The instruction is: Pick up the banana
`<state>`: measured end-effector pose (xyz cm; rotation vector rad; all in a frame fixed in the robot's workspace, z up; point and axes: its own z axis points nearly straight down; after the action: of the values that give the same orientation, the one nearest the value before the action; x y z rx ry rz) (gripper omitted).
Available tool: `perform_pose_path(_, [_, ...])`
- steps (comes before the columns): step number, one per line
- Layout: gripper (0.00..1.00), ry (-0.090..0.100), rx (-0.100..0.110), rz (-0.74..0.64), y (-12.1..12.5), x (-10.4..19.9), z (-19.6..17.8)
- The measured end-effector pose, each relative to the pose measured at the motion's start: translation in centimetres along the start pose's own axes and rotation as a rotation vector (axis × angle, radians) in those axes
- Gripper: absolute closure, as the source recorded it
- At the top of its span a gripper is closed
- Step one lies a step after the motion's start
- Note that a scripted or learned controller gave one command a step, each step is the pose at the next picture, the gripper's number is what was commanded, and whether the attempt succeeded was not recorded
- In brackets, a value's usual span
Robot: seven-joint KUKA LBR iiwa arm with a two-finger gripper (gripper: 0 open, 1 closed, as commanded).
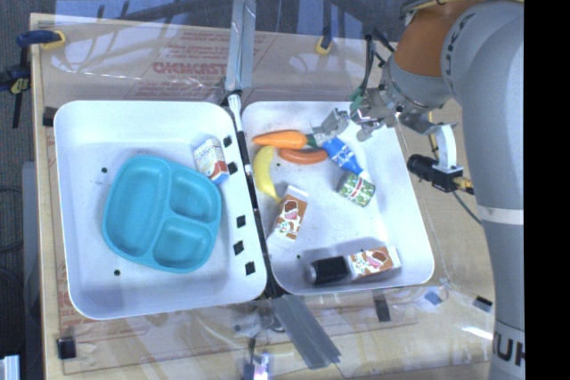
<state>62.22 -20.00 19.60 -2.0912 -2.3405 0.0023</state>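
Two white bins (pixel 80 280) looked like smooth, slightly glossy plastic, and a blue divided tray (pixel 163 211) had the same moulded plastic sheen. The banana (pixel 264 172) had a matt yellow skin. The small cartons (pixel 289 218) appeared to be printed card, and the gripper (pixel 354 118) bare metal.

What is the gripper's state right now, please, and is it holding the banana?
Gripper: open, holding nothing; the banana lies in the right bin.
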Motion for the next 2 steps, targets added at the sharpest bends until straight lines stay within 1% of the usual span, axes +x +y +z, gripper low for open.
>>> perform_pose_path(1, [0.00, 0.000, 0.001, -0.079, 3.9, 4.0, -5.6])
perform_pose_path(2, [0.00, -0.001, -0.004, 0.127, -0.6, 6.6, 10.1])
